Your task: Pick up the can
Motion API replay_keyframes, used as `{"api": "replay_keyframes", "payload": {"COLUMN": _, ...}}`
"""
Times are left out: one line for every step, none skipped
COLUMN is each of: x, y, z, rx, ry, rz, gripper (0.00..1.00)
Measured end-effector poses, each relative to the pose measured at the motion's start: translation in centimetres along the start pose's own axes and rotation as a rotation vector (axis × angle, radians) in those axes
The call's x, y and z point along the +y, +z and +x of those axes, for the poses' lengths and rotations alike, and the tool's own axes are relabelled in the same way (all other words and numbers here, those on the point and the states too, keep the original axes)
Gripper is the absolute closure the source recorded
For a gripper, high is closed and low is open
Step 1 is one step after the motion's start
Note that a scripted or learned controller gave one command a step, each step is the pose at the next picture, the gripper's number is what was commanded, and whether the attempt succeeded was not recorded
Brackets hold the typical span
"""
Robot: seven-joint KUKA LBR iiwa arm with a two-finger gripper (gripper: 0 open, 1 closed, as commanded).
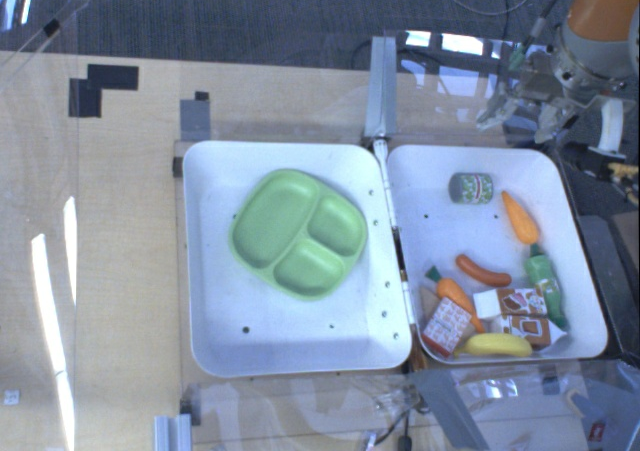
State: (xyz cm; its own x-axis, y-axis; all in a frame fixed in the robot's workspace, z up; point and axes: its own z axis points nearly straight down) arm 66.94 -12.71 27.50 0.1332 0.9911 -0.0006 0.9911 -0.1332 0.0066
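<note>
The can [471, 188] is small and grey with a green label. It lies on its side in the back part of the right bin [570, 199]. My gripper [522, 117] hangs above the bin's far rim, behind the can and to its right, well apart from it. Its fingers are spread open with nothing between them.
The right bin also holds an orange carrot [519, 218], a sausage [484, 270], a green bottle [545, 287], a banana [498, 344] and small boxes [450, 325] toward the front. A green divided plate [299, 232] lies in the left bin [210, 339]. A metal post [380, 89] stands behind the divider.
</note>
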Motion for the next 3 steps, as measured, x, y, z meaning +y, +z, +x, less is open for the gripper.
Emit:
{"api": "replay_keyframes", "payload": {"x": -0.3, "y": -2.8, "z": 2.6, "rx": 0.000, "ry": -0.145, "rz": -0.002, "gripper": 0.00}}
{"api": "replay_keyframes", "payload": {"x": 0.3, "y": 8.3, "z": -2.8, "rx": 0.000, "ry": -0.050, "rz": 0.002, "gripper": 0.00}}
{"api": "replay_keyframes", "payload": {"x": 0.7, "y": 18.7, "z": -4.7, "rx": 0.000, "ry": 0.008, "rz": -0.001, "gripper": 0.00}}
